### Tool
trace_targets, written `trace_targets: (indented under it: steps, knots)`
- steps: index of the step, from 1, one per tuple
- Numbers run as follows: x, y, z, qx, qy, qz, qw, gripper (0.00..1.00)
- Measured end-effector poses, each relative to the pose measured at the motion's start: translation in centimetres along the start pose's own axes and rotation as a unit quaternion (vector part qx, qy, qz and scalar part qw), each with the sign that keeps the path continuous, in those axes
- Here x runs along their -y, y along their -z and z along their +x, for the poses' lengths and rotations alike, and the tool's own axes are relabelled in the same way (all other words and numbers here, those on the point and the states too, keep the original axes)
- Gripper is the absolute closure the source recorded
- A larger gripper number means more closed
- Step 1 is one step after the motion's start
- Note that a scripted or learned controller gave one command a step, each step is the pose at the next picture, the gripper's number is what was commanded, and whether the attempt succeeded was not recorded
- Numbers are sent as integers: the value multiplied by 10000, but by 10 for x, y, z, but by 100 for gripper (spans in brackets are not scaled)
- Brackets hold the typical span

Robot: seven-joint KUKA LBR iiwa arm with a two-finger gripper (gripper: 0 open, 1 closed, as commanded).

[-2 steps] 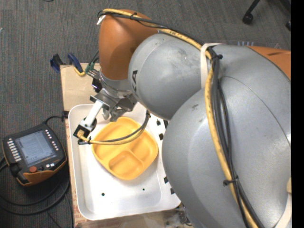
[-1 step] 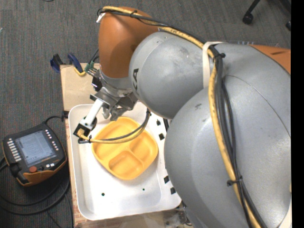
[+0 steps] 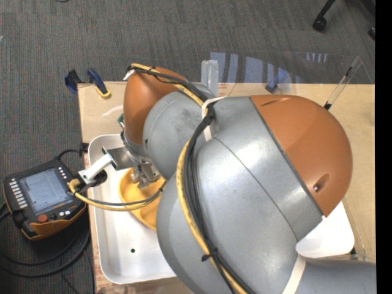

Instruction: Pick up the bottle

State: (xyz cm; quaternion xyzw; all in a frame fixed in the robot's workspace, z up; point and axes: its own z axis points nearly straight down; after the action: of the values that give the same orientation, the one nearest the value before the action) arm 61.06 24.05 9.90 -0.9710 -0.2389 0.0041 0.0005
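- Reaching into the left white bin (image 3: 116, 259), the claw (image 3: 144, 177) sits over a yellow object (image 3: 139, 202); claw state cannot be told.
- Bottle location: cannot tell.
- Tan counter (image 3: 98, 112) on dark grey carpet (image 3: 184, 23); teach pendant (image 3: 40, 198) lies left.

From up here my arm (image 3: 245, 182) swallows most of the view — its grey bulk covers nearly all of the right bin (image 3: 327, 241) and runs off the bottom edge. The tool (image 3: 144, 177) sits low in the left bin (image 3: 110, 250), but I can't make out its tips. Something yellow (image 3: 136, 198) lies under it, half hidden — I can't tell what it is. The counter (image 3: 101, 112) is cut off at the right, and the chair base (image 3: 343, 5) at the top.
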Motion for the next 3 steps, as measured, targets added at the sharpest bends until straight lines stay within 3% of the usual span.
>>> trace_targets:
  steps: [1, 2, 3]
  knots:
    - [-40, 114, -19, -24, -1302, -9, 9915, 100]
    - [-65, 194, -54, 0, 132, -14, 9999, 100]
    - [-32, 85, -67, -8, -1436, -8, 9896, 100]
